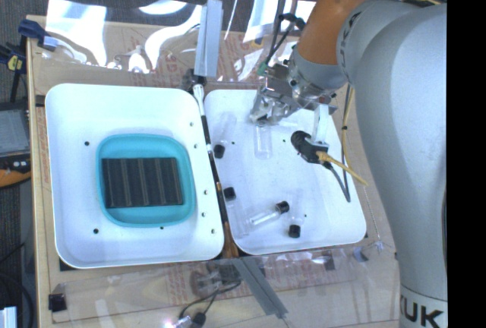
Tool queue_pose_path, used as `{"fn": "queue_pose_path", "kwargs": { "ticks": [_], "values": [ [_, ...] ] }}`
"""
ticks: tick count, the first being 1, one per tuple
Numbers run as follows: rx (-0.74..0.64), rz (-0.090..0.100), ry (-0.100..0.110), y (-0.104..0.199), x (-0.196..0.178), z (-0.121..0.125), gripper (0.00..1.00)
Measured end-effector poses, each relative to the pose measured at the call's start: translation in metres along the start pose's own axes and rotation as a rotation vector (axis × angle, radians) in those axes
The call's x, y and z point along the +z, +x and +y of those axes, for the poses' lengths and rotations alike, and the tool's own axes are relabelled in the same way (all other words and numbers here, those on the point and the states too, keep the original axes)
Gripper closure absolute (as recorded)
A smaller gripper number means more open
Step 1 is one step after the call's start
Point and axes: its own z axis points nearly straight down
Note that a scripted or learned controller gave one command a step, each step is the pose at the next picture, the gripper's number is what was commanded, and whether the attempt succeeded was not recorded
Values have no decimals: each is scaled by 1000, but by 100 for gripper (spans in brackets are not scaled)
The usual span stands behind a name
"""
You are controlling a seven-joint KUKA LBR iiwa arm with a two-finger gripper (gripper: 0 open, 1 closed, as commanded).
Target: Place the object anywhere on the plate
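Note:
A teal plate point(144, 148) with a dark ribbed centre lies in the left bin point(68, 114). My gripper point(264, 114) hangs over the upper part of the right bin point(342, 220). A small clear vial point(263, 143) shows just beneath it, and whether it is gripped or resting on the bin floor is unclear. A second clear vial point(262, 219) with a black cap lies near the right bin's front. A loose black cap point(294, 230) sits beside it.
Two small black pieces point(219, 150) point(228, 194) lie along the right bin's left wall. Another faint clear vial point(227, 126) lies near its upper left. The grey arm covers the bin's right side. A metal bar point(206, 38) stands behind the bins.

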Motion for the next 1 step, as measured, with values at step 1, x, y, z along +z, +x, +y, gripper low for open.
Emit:
{"fn": "queue_pose_path", "kwargs": {
  "ticks": [1],
  "values": [
    [-70, -2, 0, 63, -2, -68, 100]
  ]
}}
